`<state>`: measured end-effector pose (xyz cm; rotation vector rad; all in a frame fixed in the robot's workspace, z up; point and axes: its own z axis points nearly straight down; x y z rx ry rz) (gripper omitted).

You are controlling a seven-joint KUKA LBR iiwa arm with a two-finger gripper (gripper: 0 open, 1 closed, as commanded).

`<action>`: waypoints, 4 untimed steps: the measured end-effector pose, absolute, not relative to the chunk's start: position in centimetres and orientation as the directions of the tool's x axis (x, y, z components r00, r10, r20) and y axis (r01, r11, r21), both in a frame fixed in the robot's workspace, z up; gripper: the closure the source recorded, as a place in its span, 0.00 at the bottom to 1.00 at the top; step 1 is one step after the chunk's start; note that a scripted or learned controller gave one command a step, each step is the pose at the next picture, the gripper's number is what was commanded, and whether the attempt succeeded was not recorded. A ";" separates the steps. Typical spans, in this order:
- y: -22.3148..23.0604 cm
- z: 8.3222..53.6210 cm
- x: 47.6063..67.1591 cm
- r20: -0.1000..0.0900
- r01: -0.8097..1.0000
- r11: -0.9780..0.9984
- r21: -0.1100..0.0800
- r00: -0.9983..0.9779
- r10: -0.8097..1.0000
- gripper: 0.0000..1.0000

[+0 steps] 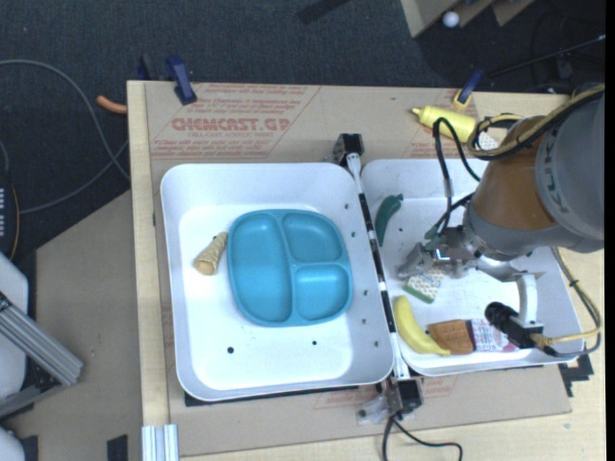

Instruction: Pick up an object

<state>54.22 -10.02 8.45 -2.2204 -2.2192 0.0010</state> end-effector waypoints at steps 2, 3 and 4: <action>-11.1 9.5 56.7 0.000 1.000 0.001 0.001 -0.001 1.000 0.00; -9.4 8.4 54.5 0.001 1.000 0.000 -0.002 0.000 1.000 0.00; -9.5 9.4 54.5 0.001 1.000 -0.001 -0.001 0.001 1.000 1.00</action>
